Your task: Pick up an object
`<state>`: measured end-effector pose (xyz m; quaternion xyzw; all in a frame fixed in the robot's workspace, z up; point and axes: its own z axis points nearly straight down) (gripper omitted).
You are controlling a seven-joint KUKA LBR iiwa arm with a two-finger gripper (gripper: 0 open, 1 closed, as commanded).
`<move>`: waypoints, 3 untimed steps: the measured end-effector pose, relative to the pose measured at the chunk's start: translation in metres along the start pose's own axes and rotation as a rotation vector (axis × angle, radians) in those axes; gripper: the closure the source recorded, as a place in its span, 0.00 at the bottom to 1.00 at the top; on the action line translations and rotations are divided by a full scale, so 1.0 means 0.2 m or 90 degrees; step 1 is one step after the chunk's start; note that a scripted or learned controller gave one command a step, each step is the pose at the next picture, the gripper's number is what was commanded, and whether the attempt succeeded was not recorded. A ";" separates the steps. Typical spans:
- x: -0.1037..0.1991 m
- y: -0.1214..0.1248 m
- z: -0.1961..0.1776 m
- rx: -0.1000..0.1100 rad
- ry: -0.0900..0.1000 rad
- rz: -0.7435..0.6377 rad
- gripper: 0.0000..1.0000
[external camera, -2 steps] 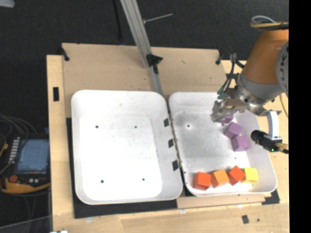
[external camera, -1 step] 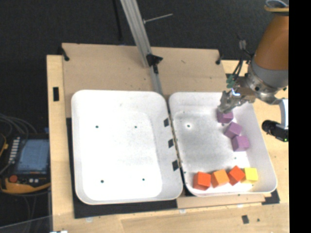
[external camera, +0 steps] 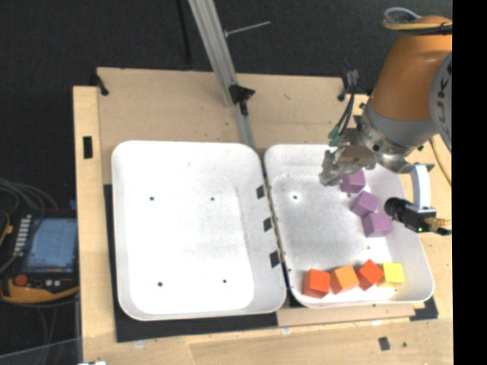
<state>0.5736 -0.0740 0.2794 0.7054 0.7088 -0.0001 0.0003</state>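
Observation:
My gripper (external camera: pixel 336 170) hangs over the back of the right bin (external camera: pixel 304 226), under the orange-banded arm. Just right of it and partly under it lies a purple block (external camera: pixel 353 181). Two more purple blocks (external camera: pixel 366 202) (external camera: pixel 377 223) trail from there toward the bin's right side. Along the front wall sit a red-orange block (external camera: pixel 316 282), an orange block (external camera: pixel 345 278), a red block (external camera: pixel 370 273) and a yellow block (external camera: pixel 393 272). Nothing is seen held in the gripper.
The left bin (external camera: pixel 190 226) stands beside the right one, with black clips on the shared rim (external camera: pixel 268 223). A slanted metal pole (external camera: pixel 221 52) rises behind the bins. A black sensor on a white bracket (external camera: pixel 411 211) sits at the right bin's right edge.

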 end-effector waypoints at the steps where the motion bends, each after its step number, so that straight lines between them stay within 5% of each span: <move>1: 0.26 0.02 0.09 0.001 0.001 -0.001 1.00; 3: 0.74 0.03 0.16 -0.001 0.001 -0.001 1.00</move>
